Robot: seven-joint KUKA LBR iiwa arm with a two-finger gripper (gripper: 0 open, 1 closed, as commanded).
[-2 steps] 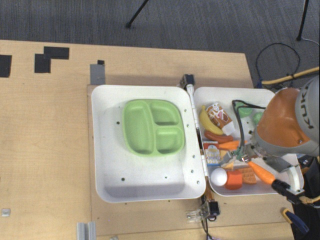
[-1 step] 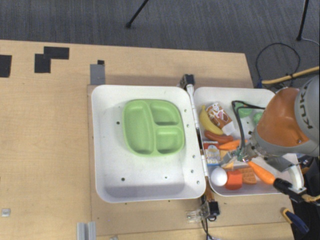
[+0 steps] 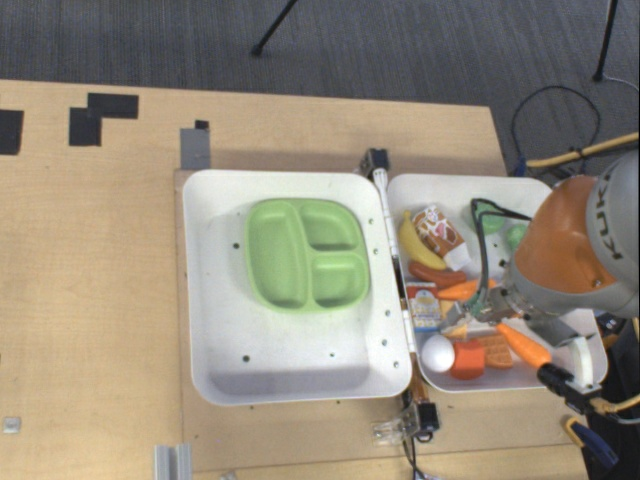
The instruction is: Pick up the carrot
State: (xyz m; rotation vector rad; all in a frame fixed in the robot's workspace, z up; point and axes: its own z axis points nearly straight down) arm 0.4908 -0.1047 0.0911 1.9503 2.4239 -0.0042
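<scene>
The arm's gripper [image 3: 487, 306] hangs low in the right bin [image 3: 592, 366], finger state impossible to tell, the carrot [image 3: 457, 291] lying crosswise just left of it.

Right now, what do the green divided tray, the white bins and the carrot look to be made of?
Green tray: likely moulded plastic, matte, uniform colour with soft rounded compartment edges. Left bin: probably thin formed plastic, smooth, slightly glossy, rounded corners. Right bin looks the same. Carrot: seemingly toy plastic, even bright orange with a smooth surface; hard to confirm from here.
</scene>
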